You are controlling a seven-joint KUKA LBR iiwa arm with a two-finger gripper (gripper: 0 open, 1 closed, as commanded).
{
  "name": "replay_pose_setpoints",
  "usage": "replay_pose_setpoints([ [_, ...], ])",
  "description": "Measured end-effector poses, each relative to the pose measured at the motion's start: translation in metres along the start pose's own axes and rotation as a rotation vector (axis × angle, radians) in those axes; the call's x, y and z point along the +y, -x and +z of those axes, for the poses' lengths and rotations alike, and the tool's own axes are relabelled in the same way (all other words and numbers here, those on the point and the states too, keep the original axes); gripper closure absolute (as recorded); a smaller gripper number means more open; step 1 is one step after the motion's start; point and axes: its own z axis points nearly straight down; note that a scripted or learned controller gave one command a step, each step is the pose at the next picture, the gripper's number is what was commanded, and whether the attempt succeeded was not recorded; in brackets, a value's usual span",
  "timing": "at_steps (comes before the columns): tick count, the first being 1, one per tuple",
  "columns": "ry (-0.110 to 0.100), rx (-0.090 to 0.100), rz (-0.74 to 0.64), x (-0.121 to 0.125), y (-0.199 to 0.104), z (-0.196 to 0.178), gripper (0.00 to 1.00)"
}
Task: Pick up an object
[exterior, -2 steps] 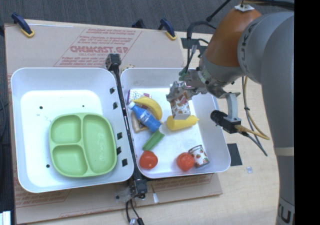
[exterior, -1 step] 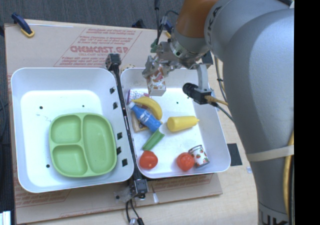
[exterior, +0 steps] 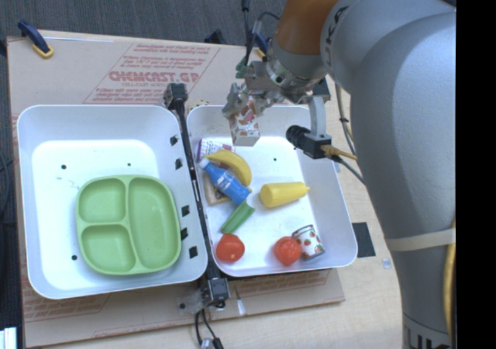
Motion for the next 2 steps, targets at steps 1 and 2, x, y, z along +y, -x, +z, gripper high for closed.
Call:
replay_pose_setpoints([
  [1,0.002,-0.001,-0.006,0.001,-0.001,-0.01,1.0],
  [2,-0.006,-0.001,0.007,-0.004,0.02,0.037,1.0],
])
